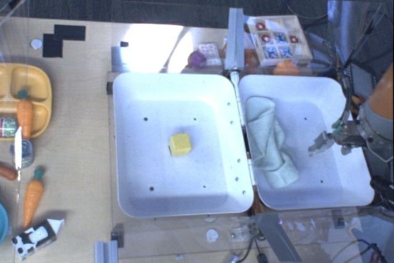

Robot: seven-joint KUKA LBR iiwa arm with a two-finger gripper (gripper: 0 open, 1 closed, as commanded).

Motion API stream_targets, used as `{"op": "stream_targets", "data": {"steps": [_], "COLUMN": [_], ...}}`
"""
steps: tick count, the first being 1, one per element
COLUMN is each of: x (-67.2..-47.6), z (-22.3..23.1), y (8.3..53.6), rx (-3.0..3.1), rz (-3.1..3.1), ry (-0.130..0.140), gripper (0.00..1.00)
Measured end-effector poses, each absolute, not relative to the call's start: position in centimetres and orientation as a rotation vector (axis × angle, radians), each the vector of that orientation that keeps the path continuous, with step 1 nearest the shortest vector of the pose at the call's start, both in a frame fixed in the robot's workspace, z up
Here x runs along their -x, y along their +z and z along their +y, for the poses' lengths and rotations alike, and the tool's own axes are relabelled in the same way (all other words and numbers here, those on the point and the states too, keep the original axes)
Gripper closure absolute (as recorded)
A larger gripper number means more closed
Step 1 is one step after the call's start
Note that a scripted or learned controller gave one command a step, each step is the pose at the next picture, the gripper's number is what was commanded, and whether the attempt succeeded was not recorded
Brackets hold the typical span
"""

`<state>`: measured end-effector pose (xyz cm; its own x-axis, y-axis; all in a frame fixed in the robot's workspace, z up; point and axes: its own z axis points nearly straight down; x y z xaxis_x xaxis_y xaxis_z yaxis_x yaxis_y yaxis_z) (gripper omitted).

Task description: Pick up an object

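1. On the bench at the far left sits a yellow tray (24,101) with toy carrots (31,194) and small items beside it. These lie well apart from both bins and are probably stock that is not in play for this pick.
2. The left bin (132,101) holds one thing: a small yellow block (180,145), lying flat near the middle of the floor, apart from every wall. Its open position leaves free space on all sides for a grasp from above.
3. The right bin (308,191) holds a pale rolled cloth (269,143). It lies lengthwise along the bin's left side, just beside the wall shared with the left bin. The rest of this bin's floor is bare.
4. The gripper (321,145) hangs over the right half of the right bin, with the arm (377,109) entering from the right. It is near the cloth but apart from it, and nothing is visible between its fingers. Whether they are spread or pressed together cannot be told at this size.
5. Judgement: no pick has been made yet. The cloth is the nearest candidate; the block requires a reach across the dividing wall. The soft cloth may slip or unroll when lifted.
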<state>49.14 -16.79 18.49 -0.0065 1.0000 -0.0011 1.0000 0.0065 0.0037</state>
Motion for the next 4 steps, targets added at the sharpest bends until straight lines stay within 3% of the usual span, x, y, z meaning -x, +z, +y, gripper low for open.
{"op": "stream_targets", "data": {"steps": [1, 2, 3, 4], "x": [-52.1, -60.1, -59.8, -66.3], "z": [-10.0, -11.4, -19.9, -15.1], "y": [9.2, 9.1, 15.3, 10.1], "rx": [-2.318, -2.481, -2.251, -2.135], "rz": [2.098, 1.910, 2.178, 2.295], "ry": [0.020, 0.017, 0.007, 0.006], "gripper": [0.00, 0.00, 0.00, 0.00]}}
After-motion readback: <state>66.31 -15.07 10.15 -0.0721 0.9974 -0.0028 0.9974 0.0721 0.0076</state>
